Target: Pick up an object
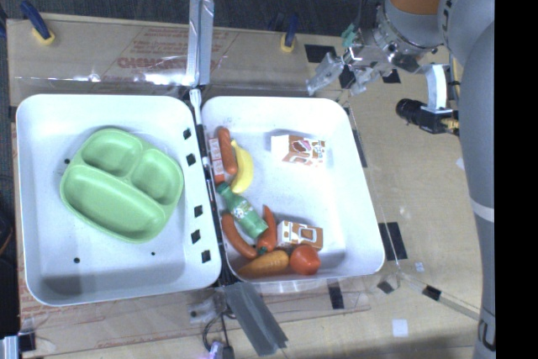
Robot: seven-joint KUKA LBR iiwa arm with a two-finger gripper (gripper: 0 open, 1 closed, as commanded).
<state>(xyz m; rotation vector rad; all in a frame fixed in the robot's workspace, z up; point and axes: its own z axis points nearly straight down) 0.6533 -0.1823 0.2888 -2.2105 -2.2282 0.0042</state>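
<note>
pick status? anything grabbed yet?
Done: nothing visible. The gripper sits above the right bin's far rim, nothing between its jaws that I can see. In hand: nothing. Left: the whole pick. The banana, the white carton, the tomato and the carrot lie in the right bin; the green plate lies in the left bin.

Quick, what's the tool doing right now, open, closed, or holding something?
Tool: open, holding nothing; it hangs above the bench just beyond the far rim of the right bin.
</note>
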